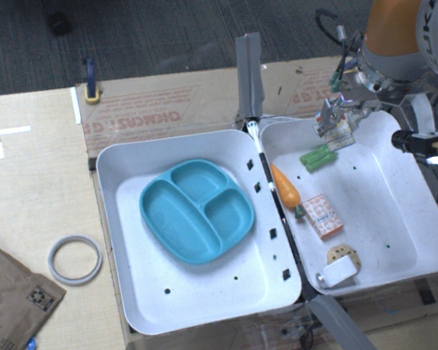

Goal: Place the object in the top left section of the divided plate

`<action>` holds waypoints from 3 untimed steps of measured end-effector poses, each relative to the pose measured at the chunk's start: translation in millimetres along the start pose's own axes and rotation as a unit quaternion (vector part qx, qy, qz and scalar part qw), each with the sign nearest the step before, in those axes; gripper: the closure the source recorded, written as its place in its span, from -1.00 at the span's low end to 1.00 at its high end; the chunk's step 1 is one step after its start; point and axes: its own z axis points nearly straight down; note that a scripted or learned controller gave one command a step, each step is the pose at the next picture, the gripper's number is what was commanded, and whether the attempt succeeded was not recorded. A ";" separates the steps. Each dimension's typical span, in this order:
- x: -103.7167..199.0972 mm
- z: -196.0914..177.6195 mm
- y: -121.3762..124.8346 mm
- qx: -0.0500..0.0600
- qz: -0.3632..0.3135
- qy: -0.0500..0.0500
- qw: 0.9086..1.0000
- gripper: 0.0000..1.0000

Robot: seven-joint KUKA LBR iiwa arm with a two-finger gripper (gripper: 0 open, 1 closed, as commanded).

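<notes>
Two shallow white bins side by side: left bin point(140, 302) holding a turquoise three-section divided plate point(197, 210), right bin point(423, 246) with a green oblong block point(318, 158), an orange carrot point(285, 187), a pink patterned packet point(322, 216), a round cookie point(342, 257). Gripper point(335, 128) hovering just above the green block, fingers too cluttered to read, open or closed impossible to tell.

Illumination is bright, even and diffuse from overhead. The two white bins point(213, 308) approach overexposure but retain surface detail. The divided plate point(197, 210) casts a soft, short shadow onto the bin floor around its lower edge. Above the bins, the dark floor is dim. Focus is moderately soft throughout; fine detail appears slightly grainy.
</notes>
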 end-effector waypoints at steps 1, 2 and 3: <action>58.3 -12.4 13.5 -0.001 -0.044 0.000 0.999 1.00; 150.5 21.4 15.3 0.000 -0.117 0.000 0.993 1.00; 206.9 15.0 -5.3 0.000 -0.162 0.000 0.987 1.00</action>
